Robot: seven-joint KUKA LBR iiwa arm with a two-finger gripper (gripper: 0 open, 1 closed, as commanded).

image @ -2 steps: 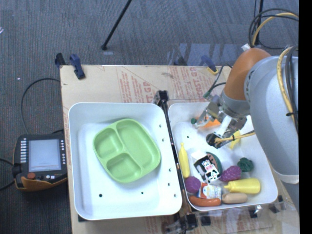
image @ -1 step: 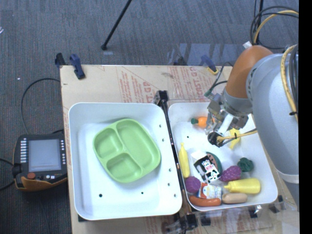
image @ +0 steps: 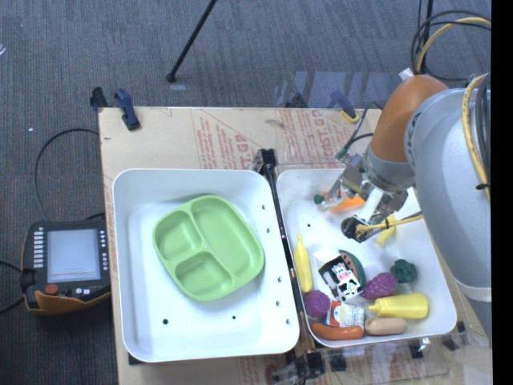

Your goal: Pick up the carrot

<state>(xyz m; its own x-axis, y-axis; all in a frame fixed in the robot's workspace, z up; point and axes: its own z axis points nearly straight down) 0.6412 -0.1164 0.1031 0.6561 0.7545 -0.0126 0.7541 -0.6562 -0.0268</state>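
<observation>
A: Nearest the camera, the sausage [image: 337,331] lies at the right bin's [image: 439,283] front edge, well below the claw [image: 358,203], with other toy food.
B: Claw?
A: Low at the bin's far end — can't tell whether it is open or closed.
B: Carrot?
A: The carrot [image: 347,202] sits right under the claw, probably lined up for a grab. Green plate [image: 208,246] far left, unrelated.

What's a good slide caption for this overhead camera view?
Claw at the carrot in the right bin; green plate in the left.
</observation>
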